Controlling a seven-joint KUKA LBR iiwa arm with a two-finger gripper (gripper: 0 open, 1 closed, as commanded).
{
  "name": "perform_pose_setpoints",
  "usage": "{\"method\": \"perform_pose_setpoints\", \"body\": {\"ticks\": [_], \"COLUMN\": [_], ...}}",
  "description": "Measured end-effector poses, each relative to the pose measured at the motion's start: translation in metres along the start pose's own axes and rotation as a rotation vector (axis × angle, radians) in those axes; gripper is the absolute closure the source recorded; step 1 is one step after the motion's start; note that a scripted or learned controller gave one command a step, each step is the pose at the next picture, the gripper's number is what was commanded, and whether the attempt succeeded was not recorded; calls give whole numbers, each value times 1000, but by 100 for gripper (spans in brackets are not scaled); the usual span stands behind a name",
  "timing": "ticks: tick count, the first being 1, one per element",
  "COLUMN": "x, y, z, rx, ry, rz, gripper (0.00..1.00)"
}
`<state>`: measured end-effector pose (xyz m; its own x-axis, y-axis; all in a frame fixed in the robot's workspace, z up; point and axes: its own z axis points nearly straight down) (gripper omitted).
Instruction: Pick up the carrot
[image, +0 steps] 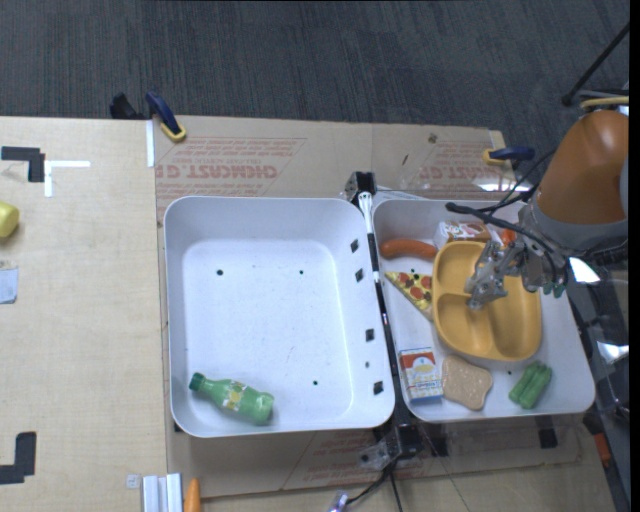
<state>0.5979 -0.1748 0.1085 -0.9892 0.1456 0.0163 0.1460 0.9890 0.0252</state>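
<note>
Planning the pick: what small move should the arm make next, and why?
Probably shift the gripper toward the view's left: it hangs over the yellow bowl, while what looks like the carrot lies left of the bowl.

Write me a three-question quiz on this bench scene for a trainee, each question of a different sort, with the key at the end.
1. True or false: the green bottle lies in the left bin.
2. Multiple choice: the gripper hangs over which thing? A) the slice of bread B) the yellow bowl C) the small carton
3. Fill in: the pizza slice lies in the ____ bin, just left of the bowl.

Key
1. True; it lies on its side near that bin's front left corner.
2. B; the gripper is above the bowl in the right bin.
3. Right.
</note>
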Motion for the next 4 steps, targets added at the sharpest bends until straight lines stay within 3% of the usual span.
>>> {"method": "perform_pose_setpoints", "body": {"ticks": [1,2,3,4], "x": [2,30,29,28], "y": [1,5,7,6], "z": [-6,-2,-11,-12], "rx": [-1,24,22,23], "ry": [6,-29,-34,-36], "rz": [-1,-452,-451,-451], "gripper": [100,100,100,0]}}
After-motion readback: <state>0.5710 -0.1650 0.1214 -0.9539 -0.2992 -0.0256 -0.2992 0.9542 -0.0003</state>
